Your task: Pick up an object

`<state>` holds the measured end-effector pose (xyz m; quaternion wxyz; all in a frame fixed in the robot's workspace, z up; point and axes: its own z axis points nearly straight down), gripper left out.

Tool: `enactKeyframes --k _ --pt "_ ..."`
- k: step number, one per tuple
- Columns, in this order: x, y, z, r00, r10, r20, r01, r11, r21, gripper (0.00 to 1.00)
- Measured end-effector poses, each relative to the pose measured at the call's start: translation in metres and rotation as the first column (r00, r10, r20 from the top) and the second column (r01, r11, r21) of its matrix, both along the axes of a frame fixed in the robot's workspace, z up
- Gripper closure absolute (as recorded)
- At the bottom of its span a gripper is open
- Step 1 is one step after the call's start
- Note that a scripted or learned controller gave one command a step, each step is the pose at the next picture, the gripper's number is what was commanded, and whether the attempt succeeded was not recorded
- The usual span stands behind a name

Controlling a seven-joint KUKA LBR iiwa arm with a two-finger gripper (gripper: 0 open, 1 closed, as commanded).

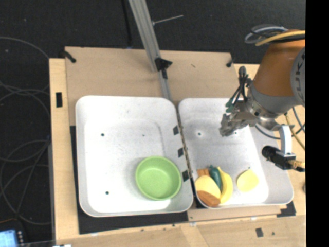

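Overhead, claw [227, 128] above right bin [205, 118]

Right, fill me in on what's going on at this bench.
A grey and orange arm reaches in from the right, its gripper over the upper part of the right bin, with nothing visibly held. At that bin's near edge lie a small bowl of toy food and a yellow round piece. The left bin holds a green bowl near its lower right corner. No pick has happened yet, as far as the view shows.
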<state>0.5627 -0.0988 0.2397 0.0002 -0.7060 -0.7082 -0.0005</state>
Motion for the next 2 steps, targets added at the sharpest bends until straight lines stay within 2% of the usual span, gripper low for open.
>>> enactKeyframes --k 1,2 --pt "0.008 0.046 0.01 1.0 0.001 0.001 -0.001 1.0 0.0 1.0" --pt "0.016 0.095 -0.003 1.0 0.003 -0.002 -0.003 1.0 -0.001 1.0"
